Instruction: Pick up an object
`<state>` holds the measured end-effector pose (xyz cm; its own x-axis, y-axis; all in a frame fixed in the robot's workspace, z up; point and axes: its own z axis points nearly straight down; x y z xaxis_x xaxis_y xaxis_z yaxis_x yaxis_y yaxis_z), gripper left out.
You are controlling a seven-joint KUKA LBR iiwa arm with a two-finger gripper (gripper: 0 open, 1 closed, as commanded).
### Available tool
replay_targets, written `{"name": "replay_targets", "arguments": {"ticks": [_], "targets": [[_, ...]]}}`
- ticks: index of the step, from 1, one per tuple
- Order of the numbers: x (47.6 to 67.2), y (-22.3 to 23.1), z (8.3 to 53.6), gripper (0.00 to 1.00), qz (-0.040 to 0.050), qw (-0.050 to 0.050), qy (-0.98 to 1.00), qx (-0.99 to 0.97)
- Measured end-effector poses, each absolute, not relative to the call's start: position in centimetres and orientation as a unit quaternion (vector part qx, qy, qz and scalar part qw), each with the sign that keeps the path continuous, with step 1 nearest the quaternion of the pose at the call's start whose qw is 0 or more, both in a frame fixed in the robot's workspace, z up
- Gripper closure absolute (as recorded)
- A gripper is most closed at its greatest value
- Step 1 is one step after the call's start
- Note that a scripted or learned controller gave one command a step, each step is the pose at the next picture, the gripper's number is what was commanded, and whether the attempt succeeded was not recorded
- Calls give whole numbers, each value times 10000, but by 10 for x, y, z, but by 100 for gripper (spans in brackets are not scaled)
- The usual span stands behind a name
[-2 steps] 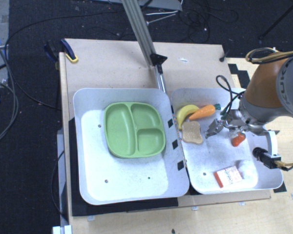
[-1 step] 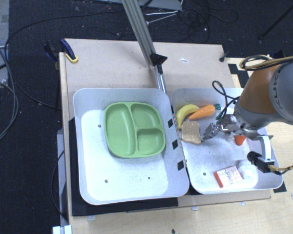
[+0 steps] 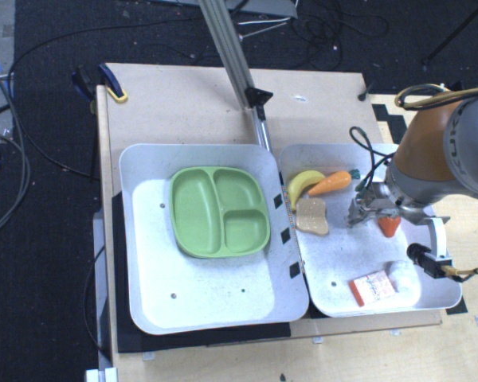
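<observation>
Camera view, jaws (image 3: 366, 211) over right bin (image 3: 334, 273), carrot (image 3: 330, 184) just beside.

Two white bins (image 3: 143, 293), one green tray (image 3: 221, 211), one banana (image 3: 301, 183), one carrot (image 3: 331, 184), one bread slice (image 3: 311, 216), one red box (image 3: 373, 287)

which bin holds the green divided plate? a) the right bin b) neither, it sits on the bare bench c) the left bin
c: the green divided plastic plate lies flat in the left white bin, while the yellow banana, orange carrot and red-and-white box lie in the right white bin.
</observation>
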<state>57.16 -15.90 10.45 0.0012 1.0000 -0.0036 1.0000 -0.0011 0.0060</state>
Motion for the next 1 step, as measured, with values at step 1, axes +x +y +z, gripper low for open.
{"name": "replay_targets", "arguments": {"ticks": [1], "targets": [[574,-159,147,100,11,21,7077,7065]]}}
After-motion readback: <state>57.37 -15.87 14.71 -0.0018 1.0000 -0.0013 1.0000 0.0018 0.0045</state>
